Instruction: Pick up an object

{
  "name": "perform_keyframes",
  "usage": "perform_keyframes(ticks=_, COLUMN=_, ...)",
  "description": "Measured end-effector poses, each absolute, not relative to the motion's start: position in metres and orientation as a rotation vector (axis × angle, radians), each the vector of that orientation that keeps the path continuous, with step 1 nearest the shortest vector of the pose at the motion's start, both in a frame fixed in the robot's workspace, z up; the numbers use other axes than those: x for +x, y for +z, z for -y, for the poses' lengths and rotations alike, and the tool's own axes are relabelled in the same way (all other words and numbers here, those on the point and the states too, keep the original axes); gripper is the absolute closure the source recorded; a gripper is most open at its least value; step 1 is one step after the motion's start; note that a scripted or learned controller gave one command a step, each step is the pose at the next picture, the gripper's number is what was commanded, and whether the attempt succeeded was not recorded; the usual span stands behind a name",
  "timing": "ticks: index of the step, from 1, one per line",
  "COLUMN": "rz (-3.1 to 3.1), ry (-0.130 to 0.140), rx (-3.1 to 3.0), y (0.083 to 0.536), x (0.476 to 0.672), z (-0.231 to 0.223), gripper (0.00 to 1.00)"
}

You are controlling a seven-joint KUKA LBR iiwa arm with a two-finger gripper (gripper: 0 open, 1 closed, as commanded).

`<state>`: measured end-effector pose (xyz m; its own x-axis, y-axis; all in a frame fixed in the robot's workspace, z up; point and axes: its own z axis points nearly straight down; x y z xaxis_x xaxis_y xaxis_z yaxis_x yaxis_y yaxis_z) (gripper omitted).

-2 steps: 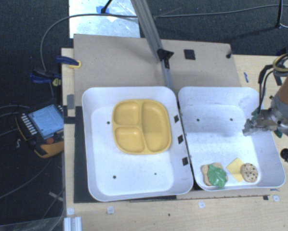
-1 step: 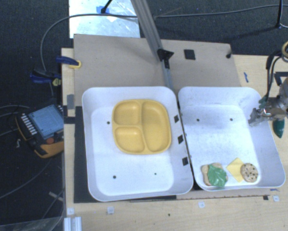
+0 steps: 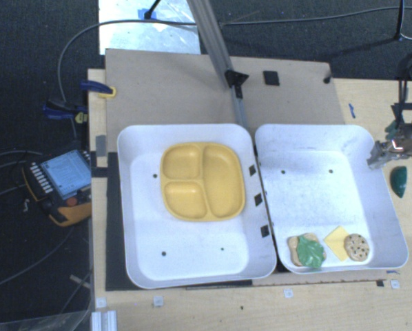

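Gripper (image 3: 399,143) hovers at right bin's (image 3: 316,178) far right rim, finger state impossible to tell
Cookie (image 3: 357,247), cheese slice (image 3: 336,242) and green-topped food piece (image 3: 308,250) cluster in that bin's near corner; yellow divided plate (image 3: 202,181) sits in left bin (image 3: 144,254)

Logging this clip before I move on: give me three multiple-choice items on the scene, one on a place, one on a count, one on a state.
1. Where does the yellow plate lie?
A. left bin
B. right bin
C. bench

2. How many compartments has the plate?
A. two
B. three
C. five

3. Where is the end effector?
A. touching the cookie
B. over the plate
C. at the right bin's far right rim, apart from the food

Answers: 1 A, it sits in the left bin. 2 B, ridges mark three wells. 3 C, the cookie lies at the near edge.
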<state>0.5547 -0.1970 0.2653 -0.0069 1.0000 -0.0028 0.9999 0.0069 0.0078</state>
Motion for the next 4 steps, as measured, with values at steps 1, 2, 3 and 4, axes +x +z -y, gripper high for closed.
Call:
perform_keyframes(ticks=1, rz=-2.231, ry=0.004, rx=2.21, y=0.267, x=0.562, z=0.153, gripper=1.0)
perform_keyframes(ticks=2, rz=-2.233, ry=0.004, rx=2.209, y=0.272, x=0.565, z=0.101, gripper=1.0)
perform_keyframes(ticks=3, rz=-2.231, ry=0.003, rx=2.21, y=0.261, x=0.577, z=0.055, gripper=1.0)
perform_keyframes(ticks=4, rz=-2.233, ry=0.004, rx=2.21, y=0.265, x=0.578, z=0.001, gripper=1.0)
